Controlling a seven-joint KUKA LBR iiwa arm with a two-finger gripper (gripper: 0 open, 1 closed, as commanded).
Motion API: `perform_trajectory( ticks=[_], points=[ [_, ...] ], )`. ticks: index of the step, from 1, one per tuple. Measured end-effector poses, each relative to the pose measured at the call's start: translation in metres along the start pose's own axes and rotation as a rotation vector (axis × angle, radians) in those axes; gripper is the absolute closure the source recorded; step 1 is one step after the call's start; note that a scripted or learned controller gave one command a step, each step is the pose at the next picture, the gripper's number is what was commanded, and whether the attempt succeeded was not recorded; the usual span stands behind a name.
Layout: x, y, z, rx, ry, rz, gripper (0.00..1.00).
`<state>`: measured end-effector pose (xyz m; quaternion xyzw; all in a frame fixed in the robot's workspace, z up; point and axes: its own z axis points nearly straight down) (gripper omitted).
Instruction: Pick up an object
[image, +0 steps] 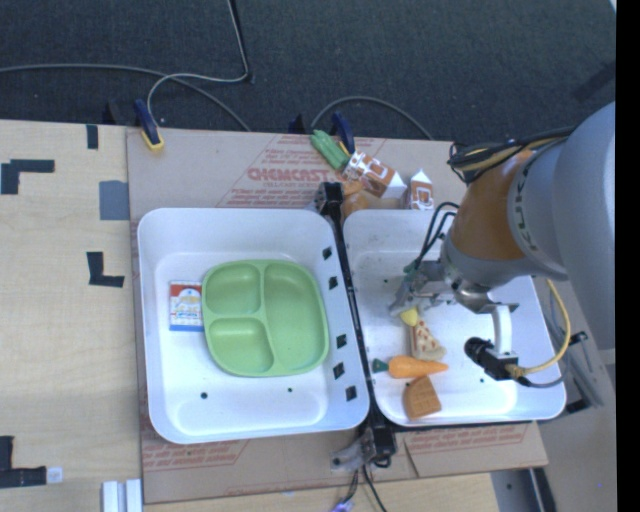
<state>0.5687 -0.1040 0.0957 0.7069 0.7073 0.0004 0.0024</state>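
Looming biggest on my feed is the grey arm (560, 200) with its orange band, reaching into the right bin (530, 405). Its gripper (415, 295) sits low over a small yellow piece (409, 317) — can't tell from here whether the fingers are open or holding anything. Just below lie a cracker-like wedge (428, 343), a toy carrot (415, 368) and a bread-coloured chunk (421, 398). Over in the left bin (160, 400) — a green divided plate (267, 317) with a small card (185, 305) touching its edge.
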Motion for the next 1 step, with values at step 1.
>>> perform_trajectory(
  ticks=[1],
  points=[
    [0.0622, -0.0166, -0.089, 0.004, 0.003, -0.002, 1.0]
  ],
)
